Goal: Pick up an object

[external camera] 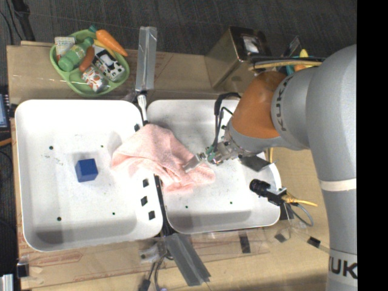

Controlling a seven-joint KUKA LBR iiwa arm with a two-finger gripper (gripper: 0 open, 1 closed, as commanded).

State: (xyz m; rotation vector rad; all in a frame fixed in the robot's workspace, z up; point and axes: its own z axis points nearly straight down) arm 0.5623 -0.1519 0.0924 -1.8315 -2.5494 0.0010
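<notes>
While draped across the shared wall of the left bin point(36, 162) and right bin point(242, 220), the pink cloth point(159, 156) is lying crumpled; being soft, light and limp, it is probably best pinched at a raised fold. The gripper point(203, 160) is resting at the cloth's right edge, one metal finger point(193, 162) touching fabric; its opening cannot be judged. A blue cube point(86, 170) is sitting apart.

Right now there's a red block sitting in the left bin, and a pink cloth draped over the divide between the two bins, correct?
Not quite: the block is blue, not red, as the camera view shows. It does sit in the left bin, and the pink cloth does lie across the divide.
</notes>
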